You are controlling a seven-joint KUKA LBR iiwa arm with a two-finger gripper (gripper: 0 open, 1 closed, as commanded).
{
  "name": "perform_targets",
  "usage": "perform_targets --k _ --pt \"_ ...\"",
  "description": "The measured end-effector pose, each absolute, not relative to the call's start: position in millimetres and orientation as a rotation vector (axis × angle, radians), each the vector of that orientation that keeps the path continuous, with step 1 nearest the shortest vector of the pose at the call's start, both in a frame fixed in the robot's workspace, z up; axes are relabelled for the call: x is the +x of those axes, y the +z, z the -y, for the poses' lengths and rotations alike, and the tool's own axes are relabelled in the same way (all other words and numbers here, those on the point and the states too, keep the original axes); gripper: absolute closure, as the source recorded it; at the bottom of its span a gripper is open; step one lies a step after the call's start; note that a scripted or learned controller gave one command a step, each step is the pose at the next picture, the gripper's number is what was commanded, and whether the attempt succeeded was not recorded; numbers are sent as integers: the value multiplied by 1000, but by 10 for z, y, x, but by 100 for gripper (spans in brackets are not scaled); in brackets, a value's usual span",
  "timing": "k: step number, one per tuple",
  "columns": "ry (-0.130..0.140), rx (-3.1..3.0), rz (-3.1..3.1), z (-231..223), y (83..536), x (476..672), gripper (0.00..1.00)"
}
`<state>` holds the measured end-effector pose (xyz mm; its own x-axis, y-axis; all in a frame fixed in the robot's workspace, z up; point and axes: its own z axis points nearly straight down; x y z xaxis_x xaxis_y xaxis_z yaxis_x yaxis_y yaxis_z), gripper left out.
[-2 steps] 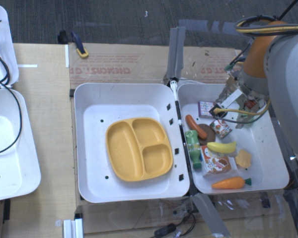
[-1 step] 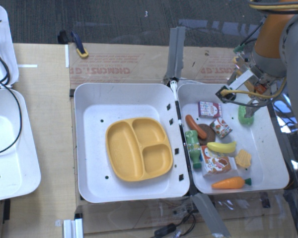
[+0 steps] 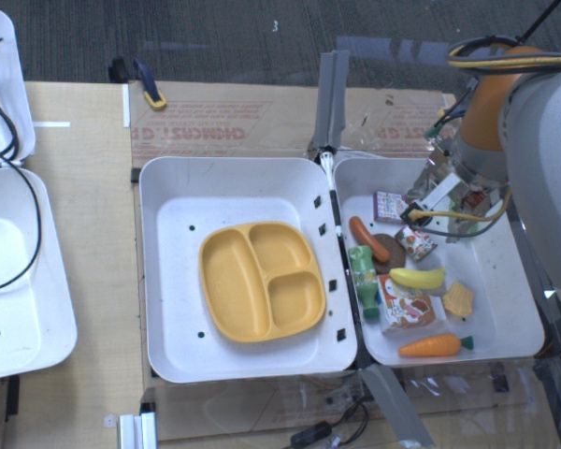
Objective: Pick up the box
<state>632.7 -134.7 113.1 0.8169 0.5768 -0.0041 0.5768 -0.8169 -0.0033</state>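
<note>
Yellow plastic, a three-compartment tray (image 3: 262, 281), is seen alone in the left bin (image 3: 159, 251). In the right bin (image 3: 519, 340) the goods are crowded. A green carton (image 3: 361, 274) lies at the bin's 9 o'clock edge, with a sausage (image 3: 361, 232) toward 10 o'clock. The box (image 3: 408, 309), taken to be the orange-and-white snack pack, lies at about 7 o'clock, with a banana (image 3: 417, 277) touching its upper edge, a carrot (image 3: 430, 345) just below it and a cracker (image 3: 458, 298) at its right. A purple packet (image 3: 389, 205) sits toward 11 o'clock.

The gripper (image 3: 428, 204) hangs at 12 o'clock, apart from the box; whether it is open or closed cannot be told. A miss is likely: the banana or carton could be pinched instead, or the box pushed against the carrot.
</note>
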Motion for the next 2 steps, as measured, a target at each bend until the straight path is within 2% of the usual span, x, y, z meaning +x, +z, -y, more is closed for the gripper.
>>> perform_targets --k 1,2 --pt "3 -2898 1213 1453 2192 6343 0" --pt "-2 -2970 1028 1172 936 6500 0"
